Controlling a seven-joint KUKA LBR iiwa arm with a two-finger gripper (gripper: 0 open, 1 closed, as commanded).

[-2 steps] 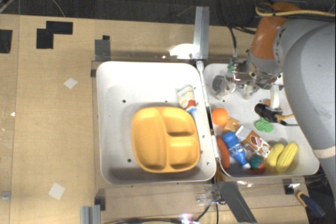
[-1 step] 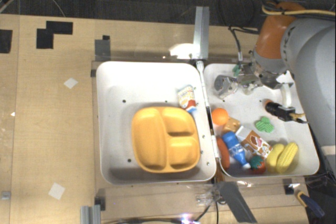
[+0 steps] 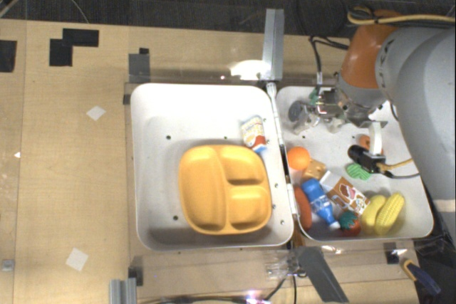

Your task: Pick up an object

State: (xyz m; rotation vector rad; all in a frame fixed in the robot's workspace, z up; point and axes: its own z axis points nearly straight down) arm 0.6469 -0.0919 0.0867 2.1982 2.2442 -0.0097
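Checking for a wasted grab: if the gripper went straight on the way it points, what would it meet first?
The gripper would likely meet bare floor of the right bin first; depth is unclear.

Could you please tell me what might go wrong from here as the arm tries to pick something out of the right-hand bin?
1. The claw sits over the far end of the right bin, apart from most items, so closing there would probably grab nothing.
2. The blue bottle, orange ball and snack packet lie crowded together; a grasp may catch two or shove neighbours aside.
3. The blue bottle lies close to the bin's wall, which could block the claw.
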